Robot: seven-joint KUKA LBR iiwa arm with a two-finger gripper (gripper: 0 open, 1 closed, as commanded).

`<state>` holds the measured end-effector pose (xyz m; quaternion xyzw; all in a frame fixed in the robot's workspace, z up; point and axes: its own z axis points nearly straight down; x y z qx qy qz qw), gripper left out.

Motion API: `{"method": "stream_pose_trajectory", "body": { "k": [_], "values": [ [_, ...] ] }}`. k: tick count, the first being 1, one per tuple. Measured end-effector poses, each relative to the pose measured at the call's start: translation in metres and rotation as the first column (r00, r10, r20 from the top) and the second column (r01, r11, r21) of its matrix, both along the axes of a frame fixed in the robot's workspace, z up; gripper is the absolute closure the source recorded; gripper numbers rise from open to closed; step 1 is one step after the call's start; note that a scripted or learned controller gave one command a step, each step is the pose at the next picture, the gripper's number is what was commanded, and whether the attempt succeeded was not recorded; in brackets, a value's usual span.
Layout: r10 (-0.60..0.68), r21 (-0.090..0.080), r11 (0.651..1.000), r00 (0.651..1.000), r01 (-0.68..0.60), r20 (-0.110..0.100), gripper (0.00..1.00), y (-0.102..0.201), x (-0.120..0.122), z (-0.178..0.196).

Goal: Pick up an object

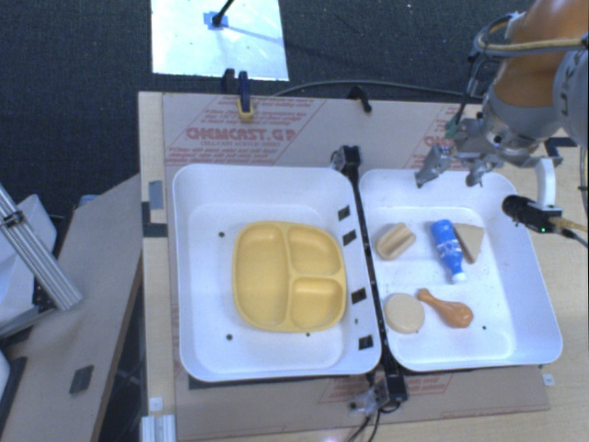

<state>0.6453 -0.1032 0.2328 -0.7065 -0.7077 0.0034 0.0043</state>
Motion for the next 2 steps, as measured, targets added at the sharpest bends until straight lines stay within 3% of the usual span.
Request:
{"method": "stream_pose_trajectory", "body": {
  "k": [1, 2],
  "values": [
    [0.002, -0.001, 1.0, 1.0, -0.002, 0.012, 0.0, 0.0, 0.002, 0.008],
    [0.004, -0.001, 1.0, 1.0, -0.004, 0.011, 0.0, 0.006, 0.008, -0.037]
  ]
}}
